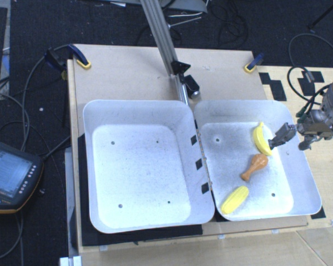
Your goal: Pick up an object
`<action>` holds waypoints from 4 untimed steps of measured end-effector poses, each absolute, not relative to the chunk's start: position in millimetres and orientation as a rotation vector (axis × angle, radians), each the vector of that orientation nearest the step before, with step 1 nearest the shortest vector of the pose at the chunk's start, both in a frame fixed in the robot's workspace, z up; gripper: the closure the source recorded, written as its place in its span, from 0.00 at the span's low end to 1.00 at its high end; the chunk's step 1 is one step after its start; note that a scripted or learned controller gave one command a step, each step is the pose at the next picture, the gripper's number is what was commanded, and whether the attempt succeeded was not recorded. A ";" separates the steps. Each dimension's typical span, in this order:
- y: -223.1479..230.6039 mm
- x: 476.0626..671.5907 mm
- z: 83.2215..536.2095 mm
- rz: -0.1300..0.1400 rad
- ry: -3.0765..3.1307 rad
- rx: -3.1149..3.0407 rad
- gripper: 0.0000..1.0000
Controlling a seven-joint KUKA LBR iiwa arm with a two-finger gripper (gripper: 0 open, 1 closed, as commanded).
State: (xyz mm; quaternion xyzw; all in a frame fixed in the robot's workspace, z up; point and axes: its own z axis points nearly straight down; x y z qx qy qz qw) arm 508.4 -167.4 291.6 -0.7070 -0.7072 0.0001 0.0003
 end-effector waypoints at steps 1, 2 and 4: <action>-170.3 517.3 240.4 0.004 -2.219 -2.219 0.00; -168.9 512.8 178.1 0.005 -2.218 -2.218 0.00; -161.3 510.9 131.8 0.000 -2.221 -2.221 1.00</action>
